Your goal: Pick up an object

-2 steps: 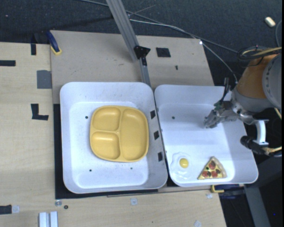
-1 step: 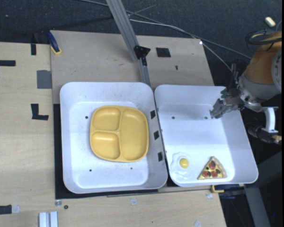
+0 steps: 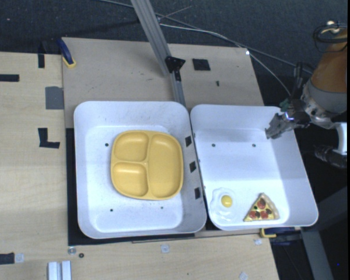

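Camera view: a wooden bench [image 3: 23, 174] carries two white bins. The left bin [image 3: 90, 214] holds a yellow divided plate [image 3: 147, 164]: stiff, light, slick, best pinched at its rim. The right bin [image 3: 291, 174] holds a fried egg toy [image 3: 224, 203] and pizza slice toy [image 3: 262, 209], both flat. The gripper [image 3: 276, 127] hangs over its far right rim.

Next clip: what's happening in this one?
The arm's gripper sits at the upper right edge of the right bin, with nothing seen between its fingers. A toy fried egg and a pizza slice lie at that bin's near end, well apart from it. A yellow divided plate rests in the left bin.
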### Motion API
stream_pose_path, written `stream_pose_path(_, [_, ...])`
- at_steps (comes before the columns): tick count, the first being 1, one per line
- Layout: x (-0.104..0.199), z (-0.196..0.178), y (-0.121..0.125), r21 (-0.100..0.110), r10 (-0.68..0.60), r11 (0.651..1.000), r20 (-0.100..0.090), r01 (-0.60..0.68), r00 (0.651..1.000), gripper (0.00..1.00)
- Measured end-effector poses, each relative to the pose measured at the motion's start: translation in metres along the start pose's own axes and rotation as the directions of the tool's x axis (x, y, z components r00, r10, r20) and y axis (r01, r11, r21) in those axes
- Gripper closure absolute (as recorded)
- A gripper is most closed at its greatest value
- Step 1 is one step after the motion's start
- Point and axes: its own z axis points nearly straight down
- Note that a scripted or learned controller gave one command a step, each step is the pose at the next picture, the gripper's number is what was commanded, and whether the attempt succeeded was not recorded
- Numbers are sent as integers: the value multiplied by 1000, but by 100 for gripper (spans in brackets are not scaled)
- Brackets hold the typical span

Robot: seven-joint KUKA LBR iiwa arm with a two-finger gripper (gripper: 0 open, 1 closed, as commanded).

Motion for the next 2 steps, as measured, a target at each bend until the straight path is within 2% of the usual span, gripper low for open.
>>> stream_pose_path(1, [-1, -44, 6, -1, 0, 1000, 1, 0, 1000, 100])
stream_pose_path(2, [47, -35, 6, 4, -2, 1000, -1, 2, 1000, 100])
